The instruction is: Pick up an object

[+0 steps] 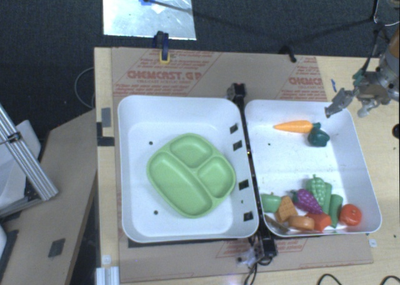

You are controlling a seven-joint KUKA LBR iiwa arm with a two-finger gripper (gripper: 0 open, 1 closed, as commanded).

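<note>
My gripper (349, 105) hangs at the upper right, above the far right corner of the right bin (365, 171). Its two fingers stand apart, open, with nothing between them. Just left of and below it, an orange toy carrot (292, 126) lies in that bin with a teal leafy piece (317, 136) at its right end. Several toy foods are heaped at the bin's near edge: purple grapes (306, 199), a green ribbed piece (319, 187), a red tomato (351, 214) and a green pepper (270, 202).
The left bin (134, 152) holds a green divided plate (190, 174). A black hinge strip (242, 146) runs between the bins. Cardboard lies under both bins. A metal frame (22, 159) stands at the far left.
</note>
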